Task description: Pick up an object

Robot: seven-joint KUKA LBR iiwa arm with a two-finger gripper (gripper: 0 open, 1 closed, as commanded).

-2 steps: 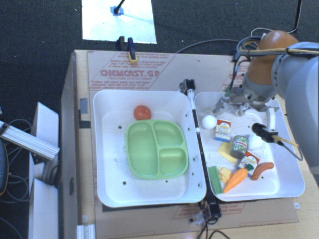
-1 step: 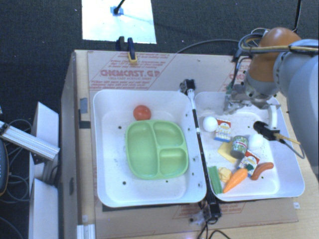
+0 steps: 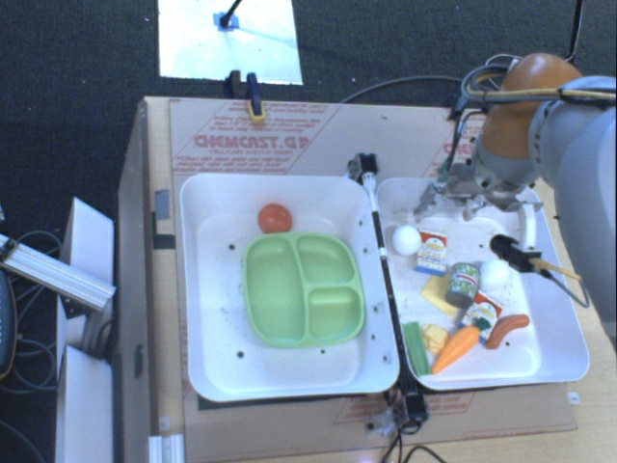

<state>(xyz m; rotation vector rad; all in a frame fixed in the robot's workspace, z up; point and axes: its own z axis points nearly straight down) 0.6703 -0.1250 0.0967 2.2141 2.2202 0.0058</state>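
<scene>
Reads "CHEMCAST GP" in red on the brown protective sheet point(image 3: 253, 143) at the far left, beyond the bins; smaller print below stays illegible.

Bench point(image 3: 280, 128) topped with printed cardboard. Two white bins sit on it, left bin point(image 3: 207, 258) and right bin point(image 3: 564, 340), edges touching.
</scene>
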